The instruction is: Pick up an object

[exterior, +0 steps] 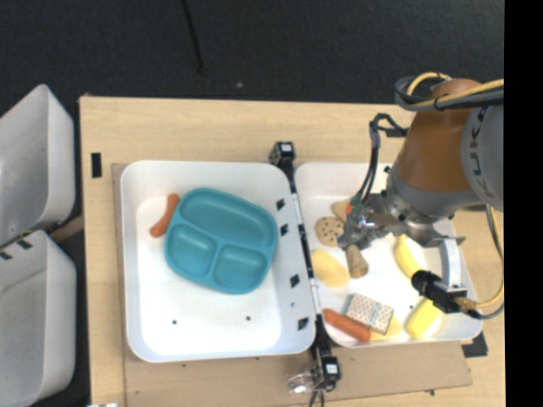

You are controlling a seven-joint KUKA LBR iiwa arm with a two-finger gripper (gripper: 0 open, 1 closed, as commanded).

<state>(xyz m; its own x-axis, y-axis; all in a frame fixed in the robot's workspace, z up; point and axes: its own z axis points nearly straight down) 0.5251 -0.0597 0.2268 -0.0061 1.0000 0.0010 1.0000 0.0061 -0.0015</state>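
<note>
My gripper (355,230) hangs low over the left half of the right bin (333,173), with the arm coming in from the right. Just below it a short brown cylinder (357,263) lies on the bin floor, and I cannot see whether they touch. A round speckled cookie (327,230) sits right beside the gripper on its left. A pale yellow lump (330,270) lies next to the brown cylinder. Part of the bin floor is hidden by the arm.
The right bin also holds a yellow banana (408,256), a yellow lemon (423,319), a small patterned box (370,312) and an orange carrot (346,325). In the left bin (144,316) lie a teal divided plate (222,241) and an orange sausage (165,215).
</note>
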